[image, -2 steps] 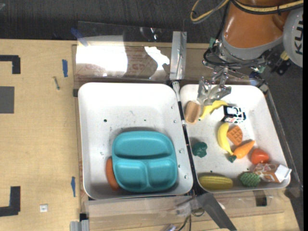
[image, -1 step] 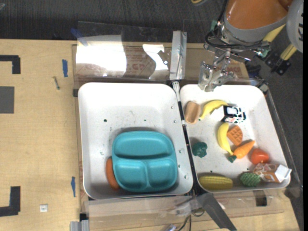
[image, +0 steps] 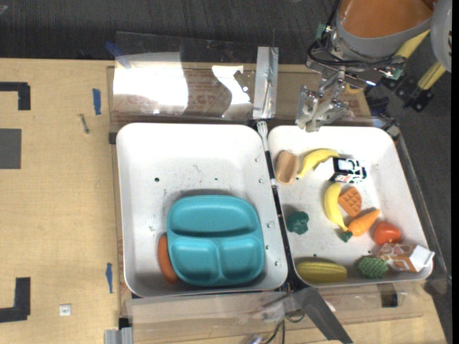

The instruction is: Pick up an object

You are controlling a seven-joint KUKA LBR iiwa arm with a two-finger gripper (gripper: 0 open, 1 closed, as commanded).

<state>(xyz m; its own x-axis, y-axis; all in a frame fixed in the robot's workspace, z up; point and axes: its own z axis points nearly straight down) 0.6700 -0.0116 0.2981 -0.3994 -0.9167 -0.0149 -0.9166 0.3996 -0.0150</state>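
While the gripper (image: 318, 113) hangs empty with fingers apart above the right bin's (image: 391, 143) far rim, the banana (image: 316, 160) lies just below it. Descend straight, centred across the fruit, clear of the bread roll (image: 286, 166).

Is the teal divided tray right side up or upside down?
Right side up: the teal tray in the left bin shows three hollow compartments facing upward.

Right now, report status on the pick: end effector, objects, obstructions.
End effector above right bin's far edge, nothing between its fingers. Toy food in the bin, ungrasped; nearest are bread roll and banana. Nothing in the way.
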